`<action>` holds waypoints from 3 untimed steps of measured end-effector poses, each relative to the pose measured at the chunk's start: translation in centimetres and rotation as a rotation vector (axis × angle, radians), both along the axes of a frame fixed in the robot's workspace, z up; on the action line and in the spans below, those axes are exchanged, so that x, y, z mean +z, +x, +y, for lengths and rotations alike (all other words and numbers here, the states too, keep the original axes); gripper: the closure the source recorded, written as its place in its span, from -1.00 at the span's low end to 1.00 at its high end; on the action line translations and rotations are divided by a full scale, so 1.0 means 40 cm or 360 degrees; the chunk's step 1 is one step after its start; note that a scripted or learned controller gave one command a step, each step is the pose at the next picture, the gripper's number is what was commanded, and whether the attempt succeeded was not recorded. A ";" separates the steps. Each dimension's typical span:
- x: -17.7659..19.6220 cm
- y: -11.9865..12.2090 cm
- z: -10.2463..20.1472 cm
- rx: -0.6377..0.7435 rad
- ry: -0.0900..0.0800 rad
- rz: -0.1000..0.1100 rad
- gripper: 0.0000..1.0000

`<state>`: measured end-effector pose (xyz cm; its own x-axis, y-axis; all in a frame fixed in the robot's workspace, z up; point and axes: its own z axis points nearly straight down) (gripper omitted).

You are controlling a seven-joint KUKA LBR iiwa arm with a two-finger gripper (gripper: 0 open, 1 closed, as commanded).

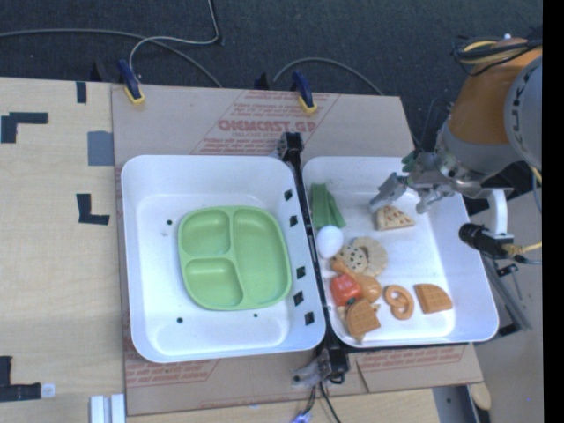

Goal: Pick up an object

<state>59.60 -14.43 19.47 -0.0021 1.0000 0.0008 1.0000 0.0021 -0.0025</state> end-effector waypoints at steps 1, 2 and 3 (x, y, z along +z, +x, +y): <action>-0.214 -0.062 0.064 -0.0007 -0.0010 -0.0006 -1.00; -0.270 -0.083 0.048 -0.0004 -0.0012 -0.0016 -1.00; -0.271 -0.113 0.116 -0.0002 -0.0007 -0.0014 -1.00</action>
<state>55.08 -9.78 8.64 -0.0011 1.0000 -0.0036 1.0000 0.0011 0.0061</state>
